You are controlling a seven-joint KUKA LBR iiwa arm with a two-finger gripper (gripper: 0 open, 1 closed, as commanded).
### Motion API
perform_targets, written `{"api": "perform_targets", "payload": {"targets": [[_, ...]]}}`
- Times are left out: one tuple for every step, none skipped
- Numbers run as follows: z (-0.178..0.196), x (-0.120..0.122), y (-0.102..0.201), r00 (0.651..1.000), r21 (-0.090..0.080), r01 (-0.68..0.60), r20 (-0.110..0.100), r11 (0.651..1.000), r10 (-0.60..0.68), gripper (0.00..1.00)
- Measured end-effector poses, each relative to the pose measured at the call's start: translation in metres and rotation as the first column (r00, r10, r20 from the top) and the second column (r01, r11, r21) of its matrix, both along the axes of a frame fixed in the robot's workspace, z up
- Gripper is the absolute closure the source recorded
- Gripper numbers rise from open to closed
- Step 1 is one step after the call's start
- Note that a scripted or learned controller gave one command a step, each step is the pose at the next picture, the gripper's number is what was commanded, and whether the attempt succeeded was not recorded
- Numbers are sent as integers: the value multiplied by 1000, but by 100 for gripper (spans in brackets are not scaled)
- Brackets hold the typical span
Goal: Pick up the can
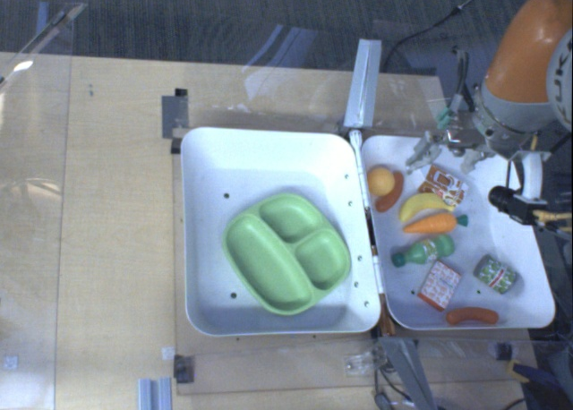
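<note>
Presently: approach step | can (pixel 495 274) lies near the right bin's (pixel 528 314) front right corner | hand (pixel 445 144) hovers at the bin's back, fingers apart, holding nothing | next: travel forward over the can, descend.

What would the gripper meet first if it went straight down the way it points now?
Probably the red-and-white snack packet in the right bin. The gripper hangs just above the packet's far end. The can lies off to the near side. Depth is unclear from this slant.
</note>
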State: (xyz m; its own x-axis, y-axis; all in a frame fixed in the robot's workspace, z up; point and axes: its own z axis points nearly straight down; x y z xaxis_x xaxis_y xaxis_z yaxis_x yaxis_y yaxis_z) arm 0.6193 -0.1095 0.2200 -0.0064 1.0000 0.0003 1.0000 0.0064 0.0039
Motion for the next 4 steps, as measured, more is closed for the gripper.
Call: {"api": "perform_targets", "payload": {"targets": [[-36, 19, -45, 1000, -2, 13, 0, 1000, -13, 0], [-123, 14, -94, 993, -1, 121, -1, 993, -121, 0], [-132, -16, -88, 993, -1, 121, 5, 993, -121, 0], [-131, 41, -95, 947, -4, 317, -56, 949, -316, 0]]}}
